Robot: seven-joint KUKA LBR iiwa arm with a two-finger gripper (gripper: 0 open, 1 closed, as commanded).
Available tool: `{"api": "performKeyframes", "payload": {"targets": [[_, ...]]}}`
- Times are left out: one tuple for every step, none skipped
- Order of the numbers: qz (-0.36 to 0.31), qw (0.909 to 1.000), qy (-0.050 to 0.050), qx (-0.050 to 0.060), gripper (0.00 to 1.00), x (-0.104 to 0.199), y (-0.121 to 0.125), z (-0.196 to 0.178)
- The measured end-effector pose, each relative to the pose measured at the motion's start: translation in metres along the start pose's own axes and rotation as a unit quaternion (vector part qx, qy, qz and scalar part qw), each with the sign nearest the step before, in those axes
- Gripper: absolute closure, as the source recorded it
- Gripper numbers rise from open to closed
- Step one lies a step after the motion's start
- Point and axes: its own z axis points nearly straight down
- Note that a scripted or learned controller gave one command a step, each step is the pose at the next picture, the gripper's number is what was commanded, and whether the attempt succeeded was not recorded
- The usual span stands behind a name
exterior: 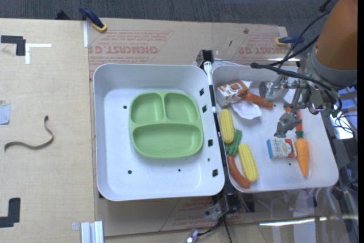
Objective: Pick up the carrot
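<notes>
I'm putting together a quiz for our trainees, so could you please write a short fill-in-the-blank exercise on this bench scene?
1. The green divided plate lies in the ____ bin.
2. The carrot lies just right of the small ____ carton.
3. The right bin holds ____ ears of corn.
4. The gripper hangs above the ____ bin.

Missing words: left; milk; two; right

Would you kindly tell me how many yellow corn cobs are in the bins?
2, both in the right white bin: one yellow corn cob by its left wall, another nearer its front.
</notes>
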Motion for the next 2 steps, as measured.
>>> {"api": "performKeyframes", "payload": {"targets": [[-0.109, 0.994, 0.0, -0.001, 0.0, 0.018, -0.083, 0.023], [-0.156, 0.9878, 0.0, -0.001, 0.0, 0.025, -0.113, 0.143]]}}
